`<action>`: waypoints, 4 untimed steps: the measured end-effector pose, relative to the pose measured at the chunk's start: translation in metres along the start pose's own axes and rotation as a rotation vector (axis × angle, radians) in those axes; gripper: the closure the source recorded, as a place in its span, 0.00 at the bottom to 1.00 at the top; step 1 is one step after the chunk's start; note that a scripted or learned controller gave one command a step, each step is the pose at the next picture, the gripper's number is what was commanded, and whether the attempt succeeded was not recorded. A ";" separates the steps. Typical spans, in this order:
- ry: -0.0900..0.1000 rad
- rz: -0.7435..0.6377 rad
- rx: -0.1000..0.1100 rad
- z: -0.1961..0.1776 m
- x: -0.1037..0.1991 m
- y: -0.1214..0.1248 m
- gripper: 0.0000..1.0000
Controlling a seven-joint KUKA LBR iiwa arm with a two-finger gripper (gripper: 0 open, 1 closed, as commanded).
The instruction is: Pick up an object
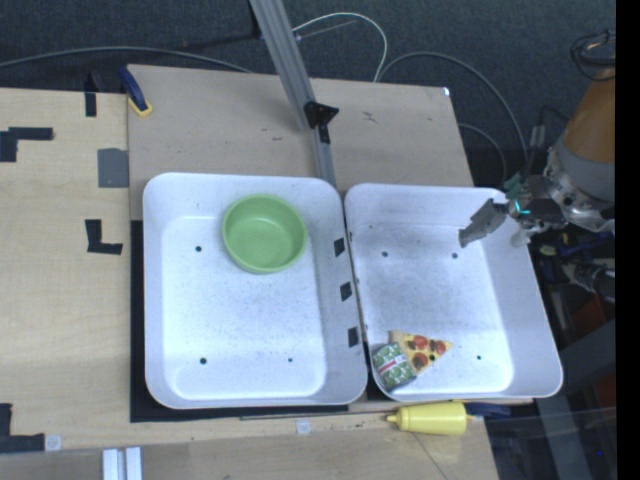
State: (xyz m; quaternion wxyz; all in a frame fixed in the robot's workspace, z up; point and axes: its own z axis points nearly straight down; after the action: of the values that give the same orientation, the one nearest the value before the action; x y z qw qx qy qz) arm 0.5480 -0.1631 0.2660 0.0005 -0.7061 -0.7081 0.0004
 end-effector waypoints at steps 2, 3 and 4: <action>0.001 0.002 0.007 0.064 -0.002 0.000 0.00; 0.001 0.002 0.006 0.118 0.009 0.000 0.00; 0.001 0.001 0.006 0.172 0.010 -0.002 0.00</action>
State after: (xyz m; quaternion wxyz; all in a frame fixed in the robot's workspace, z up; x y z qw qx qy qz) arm 0.5462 -0.1530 0.0938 0.0031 -0.7065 -0.7077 0.0024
